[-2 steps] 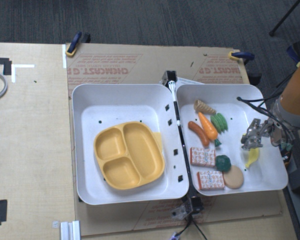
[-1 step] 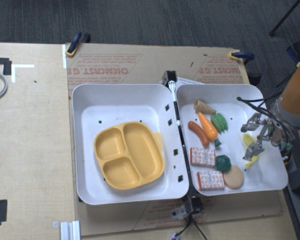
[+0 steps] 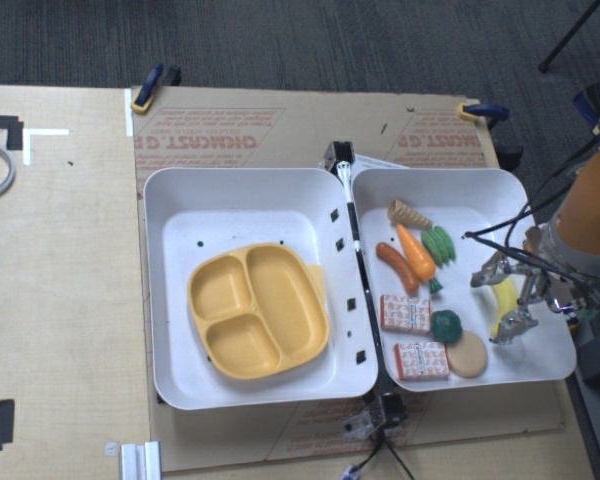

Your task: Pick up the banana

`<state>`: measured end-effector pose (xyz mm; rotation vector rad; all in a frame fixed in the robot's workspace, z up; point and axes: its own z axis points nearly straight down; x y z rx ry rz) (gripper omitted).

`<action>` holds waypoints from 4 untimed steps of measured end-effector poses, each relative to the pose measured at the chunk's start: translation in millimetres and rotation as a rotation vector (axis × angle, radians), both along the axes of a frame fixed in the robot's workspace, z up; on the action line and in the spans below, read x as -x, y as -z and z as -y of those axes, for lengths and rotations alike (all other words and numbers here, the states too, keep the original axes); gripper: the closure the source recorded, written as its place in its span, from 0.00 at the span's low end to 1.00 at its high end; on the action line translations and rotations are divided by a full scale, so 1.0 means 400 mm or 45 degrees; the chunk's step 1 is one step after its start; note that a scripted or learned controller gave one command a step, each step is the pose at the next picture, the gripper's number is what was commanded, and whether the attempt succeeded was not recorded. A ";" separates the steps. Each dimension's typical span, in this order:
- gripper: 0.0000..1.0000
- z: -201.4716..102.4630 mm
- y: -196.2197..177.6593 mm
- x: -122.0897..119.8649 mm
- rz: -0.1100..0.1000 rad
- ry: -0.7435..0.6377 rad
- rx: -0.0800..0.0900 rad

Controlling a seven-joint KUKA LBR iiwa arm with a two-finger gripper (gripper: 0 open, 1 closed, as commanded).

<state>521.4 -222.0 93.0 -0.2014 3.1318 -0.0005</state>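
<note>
Over in the right bin (image 3: 540,368) the hand (image 3: 505,303) hangs low at the far right side, its two metal fingers (image 3: 492,271) spread apart with the banana (image 3: 504,298) lying in the gap between them, yellow showing on the white floor. The grey arm (image 3: 585,218) with its orange band comes in from the right edge. Near the banana sit a round tan cookie (image 3: 467,356), a dark green piece (image 3: 445,324), two red-and-white packets (image 3: 406,314), a carrot (image 3: 415,252), a reddish sausage (image 3: 396,266) and a green leafy vegetable (image 3: 439,244). The left bin (image 3: 170,298) holds a yellow divided plate (image 3: 257,310), and both bins rest on cardboard (image 3: 240,133) over the tabletop (image 3: 60,298).
</note>
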 end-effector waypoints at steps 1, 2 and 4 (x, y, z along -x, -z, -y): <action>1.00 0.000 -0.026 -0.004 0.006 0.005 -0.001; 1.00 0.000 -0.138 -0.122 0.002 -0.169 0.000; 1.00 -0.086 -0.178 -0.347 0.004 -0.353 0.001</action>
